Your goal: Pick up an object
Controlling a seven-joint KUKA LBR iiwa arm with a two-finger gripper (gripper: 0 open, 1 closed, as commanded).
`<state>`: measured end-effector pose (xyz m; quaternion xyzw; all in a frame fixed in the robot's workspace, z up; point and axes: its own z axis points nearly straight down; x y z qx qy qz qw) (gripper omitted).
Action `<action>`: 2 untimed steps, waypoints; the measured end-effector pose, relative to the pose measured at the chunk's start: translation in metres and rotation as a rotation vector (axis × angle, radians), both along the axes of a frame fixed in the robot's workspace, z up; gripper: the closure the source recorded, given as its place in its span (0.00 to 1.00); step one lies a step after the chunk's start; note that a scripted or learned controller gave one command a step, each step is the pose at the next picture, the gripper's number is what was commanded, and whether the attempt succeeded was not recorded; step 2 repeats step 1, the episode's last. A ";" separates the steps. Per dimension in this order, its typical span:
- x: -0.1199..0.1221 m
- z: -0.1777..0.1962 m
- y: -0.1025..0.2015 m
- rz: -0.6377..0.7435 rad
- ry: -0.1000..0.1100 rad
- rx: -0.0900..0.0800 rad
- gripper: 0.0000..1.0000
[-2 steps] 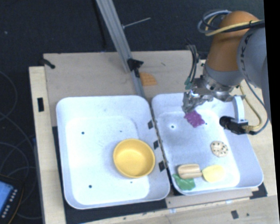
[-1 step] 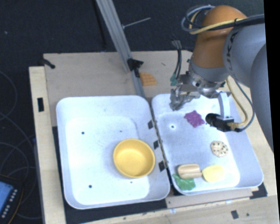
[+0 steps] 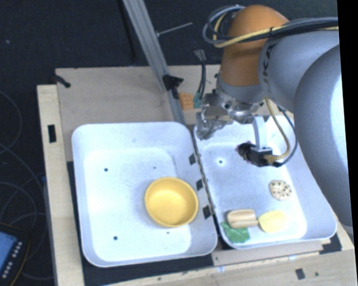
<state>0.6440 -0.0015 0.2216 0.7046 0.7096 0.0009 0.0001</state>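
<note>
On a pale wooden bench (image 3: 120, 94) over dark floor sit two white bins. Left bin (image 3: 106, 156) holds a yellow bowl (image 3: 171, 201); right bin (image 3: 306, 216) holds small objects (image 3: 258, 219). Gripper (image 3: 209, 124) hovers at its far corner.

One camera on me, fixed high above the bench (image 3: 59, 178), looking down at a slant. It takes in both white bins: left bin (image 3: 93, 145) and right bin (image 3: 307, 222), side by side. I come in from the right of the picture, my arm (image 3: 309, 75) bulking large and close to the lens. Dark floor shows beyond the bench's far edge.
</note>
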 end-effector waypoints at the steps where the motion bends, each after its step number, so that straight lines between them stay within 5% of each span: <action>1: -0.002 0.002 0.056 0.001 0.000 0.001 1.00; 2: -0.002 0.002 0.056 0.001 0.000 0.001 1.00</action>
